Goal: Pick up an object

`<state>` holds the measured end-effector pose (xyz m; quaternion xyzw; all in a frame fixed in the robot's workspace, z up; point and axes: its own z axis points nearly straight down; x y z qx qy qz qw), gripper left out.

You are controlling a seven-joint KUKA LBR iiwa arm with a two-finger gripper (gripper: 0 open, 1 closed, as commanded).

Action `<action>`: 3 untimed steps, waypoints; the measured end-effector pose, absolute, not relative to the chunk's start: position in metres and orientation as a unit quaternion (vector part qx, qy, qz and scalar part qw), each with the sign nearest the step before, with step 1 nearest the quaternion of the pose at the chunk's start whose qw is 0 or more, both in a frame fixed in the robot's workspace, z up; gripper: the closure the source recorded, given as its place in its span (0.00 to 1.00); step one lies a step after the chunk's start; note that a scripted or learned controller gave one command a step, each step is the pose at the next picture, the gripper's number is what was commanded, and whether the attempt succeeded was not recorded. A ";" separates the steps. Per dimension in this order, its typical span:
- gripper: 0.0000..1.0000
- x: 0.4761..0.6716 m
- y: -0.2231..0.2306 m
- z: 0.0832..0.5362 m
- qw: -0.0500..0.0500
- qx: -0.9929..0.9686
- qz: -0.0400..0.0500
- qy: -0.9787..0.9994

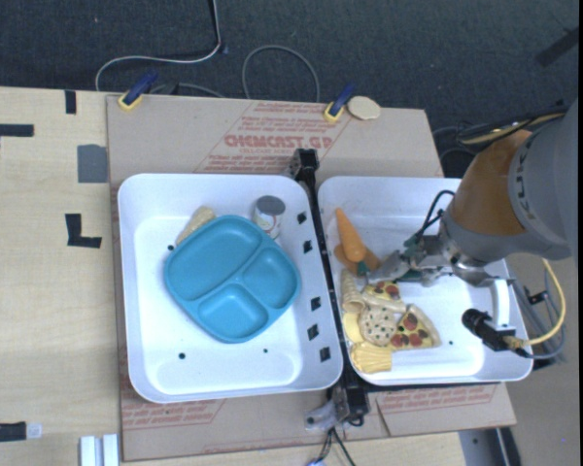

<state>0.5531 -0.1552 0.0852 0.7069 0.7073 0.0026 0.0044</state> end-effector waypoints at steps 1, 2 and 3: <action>0.00 0.607 -0.109 0.087 0.004 0.706 0.000 0.709; 0.00 0.594 -0.100 0.087 0.004 0.707 0.001 0.707; 0.00 0.595 -0.103 0.087 0.002 0.706 0.001 0.708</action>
